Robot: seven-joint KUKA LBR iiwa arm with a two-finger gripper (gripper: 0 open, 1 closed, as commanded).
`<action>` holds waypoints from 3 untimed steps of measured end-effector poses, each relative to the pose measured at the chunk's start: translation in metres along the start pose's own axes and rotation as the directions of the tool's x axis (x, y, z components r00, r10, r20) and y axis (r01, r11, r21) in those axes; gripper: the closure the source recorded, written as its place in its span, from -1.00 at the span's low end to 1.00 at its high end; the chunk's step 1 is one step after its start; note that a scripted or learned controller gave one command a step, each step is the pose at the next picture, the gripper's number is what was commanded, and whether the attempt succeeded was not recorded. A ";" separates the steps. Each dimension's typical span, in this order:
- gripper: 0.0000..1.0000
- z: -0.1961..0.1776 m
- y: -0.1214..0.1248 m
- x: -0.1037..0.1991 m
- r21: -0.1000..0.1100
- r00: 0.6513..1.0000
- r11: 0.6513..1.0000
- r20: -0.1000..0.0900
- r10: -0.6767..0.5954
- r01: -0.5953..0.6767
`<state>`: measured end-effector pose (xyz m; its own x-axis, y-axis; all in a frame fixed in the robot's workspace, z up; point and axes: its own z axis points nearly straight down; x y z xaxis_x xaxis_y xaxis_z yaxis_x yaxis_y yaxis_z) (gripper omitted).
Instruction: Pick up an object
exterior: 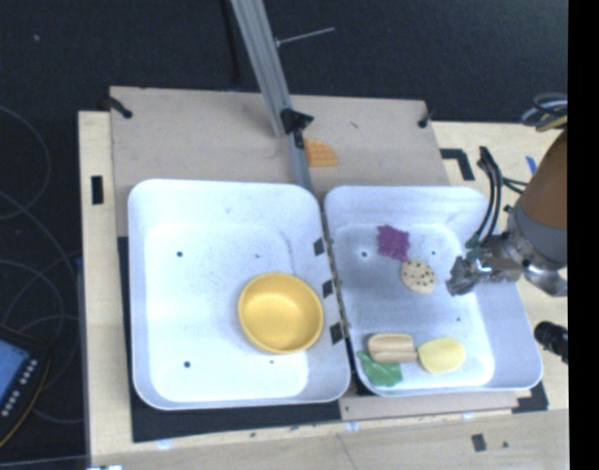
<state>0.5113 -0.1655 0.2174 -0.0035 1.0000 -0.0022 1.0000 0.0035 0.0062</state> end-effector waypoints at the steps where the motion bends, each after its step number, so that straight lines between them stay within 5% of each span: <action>1: 1.00 0.000 0.008 0.042 0.003 1.000 1.000 -0.003 -0.004 0.004; 3: 1.00 0.000 0.039 0.142 0.005 1.000 1.000 -0.004 -0.005 0.005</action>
<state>0.5500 -0.0233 0.2169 -0.0081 1.0000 0.0015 1.0000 0.0081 0.0014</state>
